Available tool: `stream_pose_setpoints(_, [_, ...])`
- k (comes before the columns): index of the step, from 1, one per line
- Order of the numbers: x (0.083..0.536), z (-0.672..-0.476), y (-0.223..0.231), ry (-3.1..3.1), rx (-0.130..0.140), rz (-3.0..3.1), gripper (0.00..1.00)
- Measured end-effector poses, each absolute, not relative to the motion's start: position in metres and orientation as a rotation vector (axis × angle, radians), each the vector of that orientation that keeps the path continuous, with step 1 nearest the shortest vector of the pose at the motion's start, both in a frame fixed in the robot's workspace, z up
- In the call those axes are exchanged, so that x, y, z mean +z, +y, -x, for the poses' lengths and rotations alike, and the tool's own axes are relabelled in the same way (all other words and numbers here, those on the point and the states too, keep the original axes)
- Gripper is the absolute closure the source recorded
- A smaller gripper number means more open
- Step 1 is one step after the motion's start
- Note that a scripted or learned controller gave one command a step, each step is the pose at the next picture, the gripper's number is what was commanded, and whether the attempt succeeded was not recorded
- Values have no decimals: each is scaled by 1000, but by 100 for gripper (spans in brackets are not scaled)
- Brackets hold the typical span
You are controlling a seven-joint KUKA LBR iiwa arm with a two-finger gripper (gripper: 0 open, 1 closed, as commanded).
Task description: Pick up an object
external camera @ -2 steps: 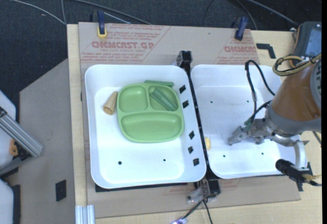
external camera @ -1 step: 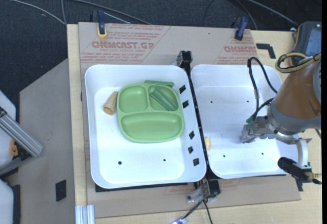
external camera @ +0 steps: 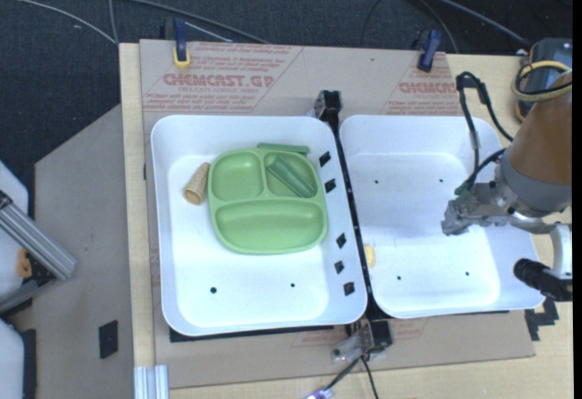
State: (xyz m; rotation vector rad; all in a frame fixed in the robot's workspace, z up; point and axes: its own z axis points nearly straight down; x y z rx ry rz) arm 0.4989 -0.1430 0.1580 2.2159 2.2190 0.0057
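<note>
A: What is the biggest thing in view?

B: The desk [external camera: 227, 65], a brown board with red lettering, clipped at its far edge by two blue clamps [external camera: 181, 40]. On it sit two shallow white bins side by side, touching along a dark seam with black clips.

A: And in the bins?

B: The left bin [external camera: 182, 297] holds a green divided plate [external camera: 268, 202] near its middle. In the plate's far right compartment lies a darker green piece [external camera: 293, 174], tilted. Another dark green strip [external camera: 282, 149] shows just beyond the plate's far rim. Just left of the plate, touching or nearly touching its rim, lies a small tan cone [external camera: 195, 184].

A: The right bin?

B: The right bin [external camera: 400, 297] has the arm [external camera: 546, 152] over its right side, orange band above a grey wrist. The gripper [external camera: 459, 215] hangs low over the bin floor, pointing left.

A: Are its fingers spread or pinched?

B: I cannot tell; they are too small and blurred. Nothing is visibly between them.

A: Anything smaller?

B: A tiny yellow bit [external camera: 369, 254] at the right bin's left wall, by the seam.
</note>
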Motion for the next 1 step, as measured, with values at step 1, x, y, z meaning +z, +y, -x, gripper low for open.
stream_pose_setpoints(1, [212, -501, -143, 2219, 6, -2216, 100])
